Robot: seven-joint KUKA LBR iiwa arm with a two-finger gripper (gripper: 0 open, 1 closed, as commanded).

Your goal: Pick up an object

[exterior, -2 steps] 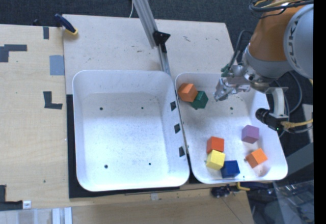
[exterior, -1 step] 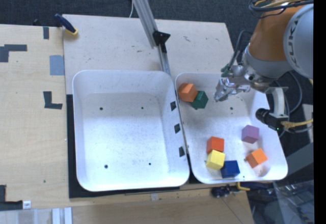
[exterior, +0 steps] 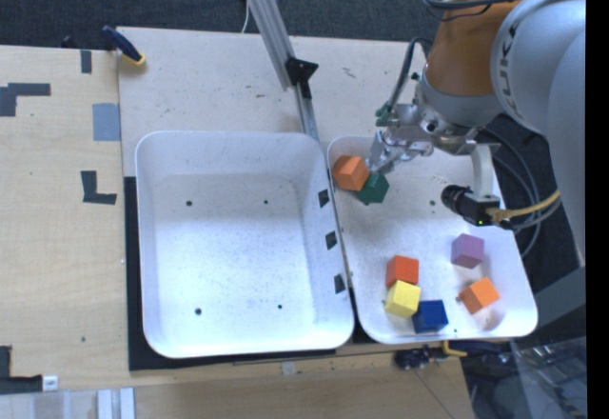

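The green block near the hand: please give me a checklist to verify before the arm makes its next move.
1. Hand is above the right bin: ok.
2. Hand is close to the green block: ok.
3. Green block seen between the fingers: cannot tell.
4. Green block free of neighbours: not ok, the orange block touches it.
5. Other blocks far from the hand: ok, the purple block and yellow block lie near the bin's front.
6. Block lifted off the bin floor: cannot tell.

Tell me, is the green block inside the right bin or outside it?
Inside. The green block sits within the right bin, near its far left corner, touching an orange block, below the claw.
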